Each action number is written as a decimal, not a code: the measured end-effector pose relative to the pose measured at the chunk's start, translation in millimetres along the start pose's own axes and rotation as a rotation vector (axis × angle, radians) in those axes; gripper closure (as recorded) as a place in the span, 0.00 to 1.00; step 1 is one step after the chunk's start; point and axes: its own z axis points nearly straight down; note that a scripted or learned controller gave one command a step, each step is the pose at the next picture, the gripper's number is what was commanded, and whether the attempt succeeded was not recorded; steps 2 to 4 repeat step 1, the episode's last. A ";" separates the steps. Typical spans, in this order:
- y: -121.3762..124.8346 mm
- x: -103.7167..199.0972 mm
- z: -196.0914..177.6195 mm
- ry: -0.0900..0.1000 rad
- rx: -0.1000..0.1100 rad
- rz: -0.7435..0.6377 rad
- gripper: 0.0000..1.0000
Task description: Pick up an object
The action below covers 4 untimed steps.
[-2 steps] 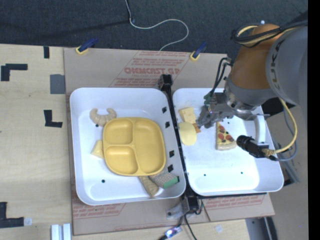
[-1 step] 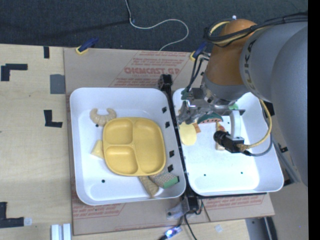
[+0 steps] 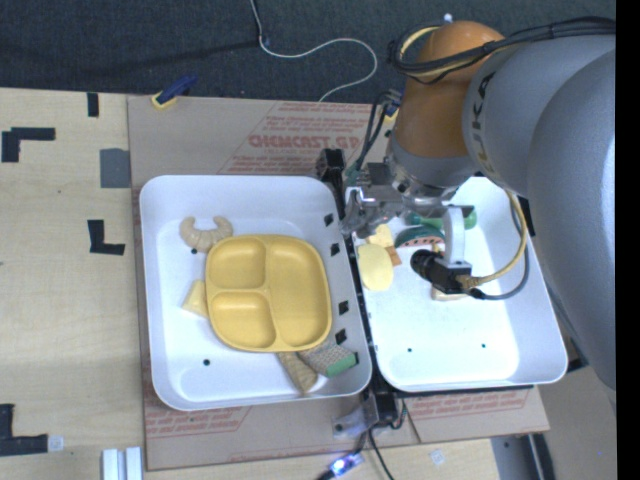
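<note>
Camera view: divided plate [image 3: 268,292] covers left bin [image 3: 160,268].

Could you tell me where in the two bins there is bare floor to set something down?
The right bin has the most room: its near half, below the yellow piece and the gripper, is bare. In the left bin, the yellow divided plate fills the middle; free strips run along its left wall and far edge. Its near right corner is crowded.

Wooden bench [image 3: 60,298], cardboard sheet [image 3: 260,133] under two white bins [image 3: 160,268], white cable [image 3: 310,53] behind
</note>
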 end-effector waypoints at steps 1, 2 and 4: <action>-1.7 5.2 12.6 -0.002 0.003 0.003 1.00; -1.7 5.2 12.6 -0.002 0.003 0.003 1.00; -1.7 5.2 12.6 -0.002 0.003 0.003 1.00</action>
